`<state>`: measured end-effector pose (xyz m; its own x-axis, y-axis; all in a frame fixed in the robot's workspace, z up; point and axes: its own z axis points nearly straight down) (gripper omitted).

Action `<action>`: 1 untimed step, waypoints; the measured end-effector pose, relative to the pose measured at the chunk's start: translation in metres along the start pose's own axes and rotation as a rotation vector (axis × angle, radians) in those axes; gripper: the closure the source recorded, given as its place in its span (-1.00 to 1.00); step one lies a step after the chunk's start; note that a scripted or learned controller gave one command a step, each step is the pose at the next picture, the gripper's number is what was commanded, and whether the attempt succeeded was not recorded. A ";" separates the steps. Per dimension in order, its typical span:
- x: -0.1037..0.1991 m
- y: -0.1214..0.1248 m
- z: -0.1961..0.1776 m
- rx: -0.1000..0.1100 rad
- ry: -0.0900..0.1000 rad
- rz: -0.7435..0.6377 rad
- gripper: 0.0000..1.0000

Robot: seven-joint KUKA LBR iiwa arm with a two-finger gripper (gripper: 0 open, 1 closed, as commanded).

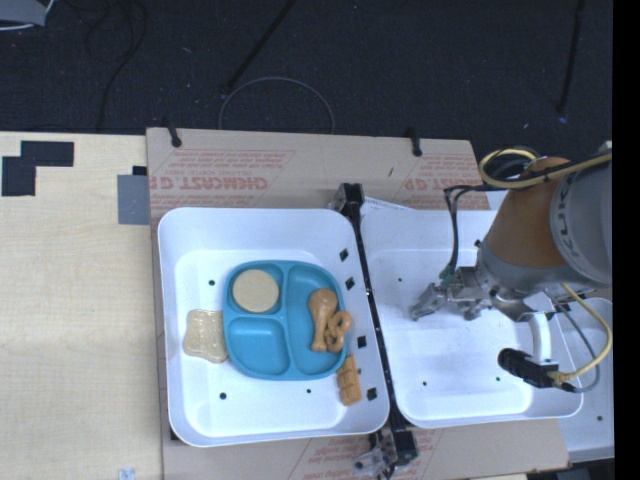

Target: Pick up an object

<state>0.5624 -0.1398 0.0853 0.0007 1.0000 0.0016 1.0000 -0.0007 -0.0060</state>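
Gripper [428, 303] over right bin [470, 398], finger state unclear. Objects well to its left: blue tray [262, 360], round cracker [255, 290], pretzel [330, 320]. Risk: closing on nothing, too far from them.

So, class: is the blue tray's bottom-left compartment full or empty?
Empty. The blue tray shows bare blue there, while the round biscuit and pretzel fill the others.

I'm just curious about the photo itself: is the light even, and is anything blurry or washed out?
In the camera view, the light is soft and even; the white bins look bright but not blown out. The blue tray and its food pieces stay fairly sharp. The gripper looks slightly soft, so small detail there is hard to read. The floor above the bench is dark.
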 end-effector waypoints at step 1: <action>-0.001 0.000 -0.013 -0.001 0.000 0.005 1.00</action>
<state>0.5627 -0.1412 0.0982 0.0054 1.0000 0.0011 1.0000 -0.0054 -0.0047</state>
